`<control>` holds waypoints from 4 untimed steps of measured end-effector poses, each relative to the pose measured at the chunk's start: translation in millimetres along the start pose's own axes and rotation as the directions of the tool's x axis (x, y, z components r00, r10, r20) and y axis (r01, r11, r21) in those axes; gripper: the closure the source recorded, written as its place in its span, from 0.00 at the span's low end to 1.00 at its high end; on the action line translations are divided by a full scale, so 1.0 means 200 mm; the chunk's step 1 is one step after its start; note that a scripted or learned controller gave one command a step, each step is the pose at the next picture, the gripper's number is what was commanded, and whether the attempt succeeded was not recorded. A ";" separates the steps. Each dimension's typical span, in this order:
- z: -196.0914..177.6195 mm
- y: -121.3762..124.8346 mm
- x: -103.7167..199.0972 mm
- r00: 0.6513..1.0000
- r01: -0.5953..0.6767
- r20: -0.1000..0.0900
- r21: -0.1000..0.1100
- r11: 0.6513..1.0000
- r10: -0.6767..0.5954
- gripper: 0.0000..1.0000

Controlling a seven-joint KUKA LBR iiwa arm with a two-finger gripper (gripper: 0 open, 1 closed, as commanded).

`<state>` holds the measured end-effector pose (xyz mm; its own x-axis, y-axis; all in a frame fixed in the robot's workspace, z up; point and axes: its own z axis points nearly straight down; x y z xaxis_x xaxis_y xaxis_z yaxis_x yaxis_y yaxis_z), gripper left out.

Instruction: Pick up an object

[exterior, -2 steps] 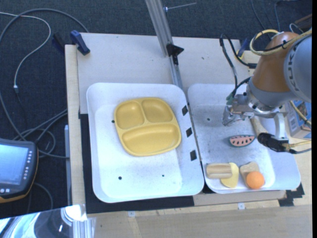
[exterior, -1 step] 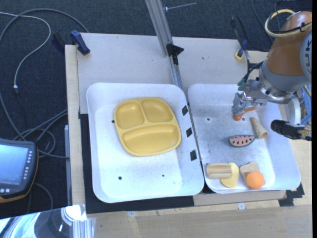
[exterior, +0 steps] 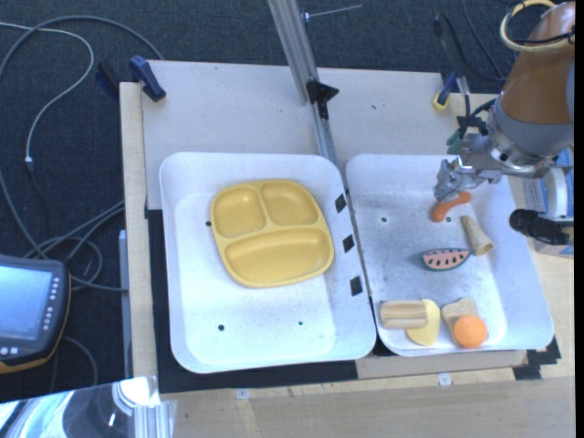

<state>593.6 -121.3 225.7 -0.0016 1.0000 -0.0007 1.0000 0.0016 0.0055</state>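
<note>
a: what does the overhead camera show on the bench?

b: two shallow white bins side by side. the left bin (exterior: 196, 336) bears a yellow divided plate (exterior: 271, 232) with three compartments, lying flat toward the far half of the bin.

a: and the right bin (exterior: 392, 190)?

b: it has the small things. an orange carrot-like piece (exterior: 447, 210) lies near the far middle. just beside it, toward the right, is a tan cylinder (exterior: 475, 234) lying on its side. nearer the camera is a watermelon slice (exterior: 444, 259). along the near edge sit a tan bread-like roll (exterior: 402, 314), a pale yellow piece (exterior: 423, 330) touching it, a beige block (exterior: 458, 310), and an orange ball (exterior: 470, 332) close against the block.

a: where is the arm?

b: it reaches in from the right, orange band uppermost, with the gripper (exterior: 449, 186) low over the far part of the right bin, right above the orange carrot-like piece.

a: is it clamped on that piece?

b: i cannot tell. the fingertips are too small and blurred to show whether they stand apart or together, and whether they touch the piece is unclear.

a: anything else?

b: a metal pole (exterior: 292, 35) rises from behind the bins, and a screen device (exterior: 27, 308) lies on the floor at the left.
</note>
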 end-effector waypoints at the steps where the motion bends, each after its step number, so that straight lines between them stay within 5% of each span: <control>1: 0.01 0.01 0.26 1.000 0.005 -0.004 0.006 1.000 -0.005 1.00; 4: -0.02 -0.17 1.07 1.000 0.007 -0.005 0.004 1.000 -0.007 1.00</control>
